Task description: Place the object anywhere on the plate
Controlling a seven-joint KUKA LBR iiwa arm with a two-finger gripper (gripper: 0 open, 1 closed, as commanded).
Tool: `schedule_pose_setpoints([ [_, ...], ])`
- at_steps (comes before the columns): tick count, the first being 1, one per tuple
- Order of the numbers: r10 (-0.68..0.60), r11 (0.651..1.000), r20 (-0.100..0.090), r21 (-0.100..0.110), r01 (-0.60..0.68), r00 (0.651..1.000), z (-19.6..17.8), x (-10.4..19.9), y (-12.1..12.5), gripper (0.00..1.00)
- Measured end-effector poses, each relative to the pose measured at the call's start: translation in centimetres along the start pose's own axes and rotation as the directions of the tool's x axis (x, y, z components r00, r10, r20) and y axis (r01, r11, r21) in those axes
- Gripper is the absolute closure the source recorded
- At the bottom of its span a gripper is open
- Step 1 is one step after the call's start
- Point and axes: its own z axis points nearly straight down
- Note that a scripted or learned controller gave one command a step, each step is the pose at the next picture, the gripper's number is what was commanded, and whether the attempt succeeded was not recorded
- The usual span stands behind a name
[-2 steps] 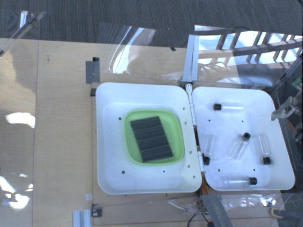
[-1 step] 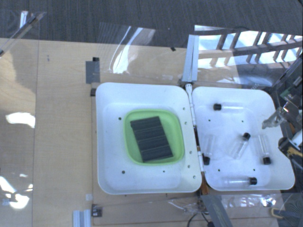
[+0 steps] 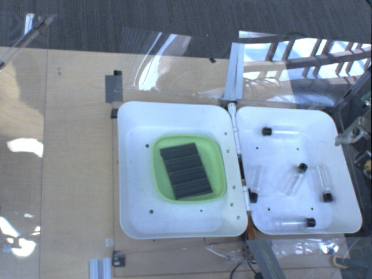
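Whether the gripper (image 3: 353, 133) at the right bin's (image 3: 279, 124) right edge is open or closed cannot be told. The dark ridged block (image 3: 185, 171) lies flat mid-plate (image 3: 158, 156) in the left bin (image 3: 133, 214), apparently placed, with green rim free all round. Capped vials (image 3: 293, 180) lie scattered across the right bin.

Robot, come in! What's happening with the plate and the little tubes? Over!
Dark block lies on green plate, left bin. Five clear tubes loose in right bin. Nothing blocking plate.
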Motion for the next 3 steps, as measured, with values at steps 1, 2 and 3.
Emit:
schedule_pose_setpoints([
  [1,0.068,0.998,0.003,0.004,-0.068,0.998,4.8,-0.3,0.2,0.00],
  [2,0.110,0.994,0.001,0.004,-0.110,0.994,5.3,-0.7,0.7,0.00],
  [3,0.173,0.985,0.001,0.001,-0.173,0.985,2.3,-0.7,0.8,0.00],
])
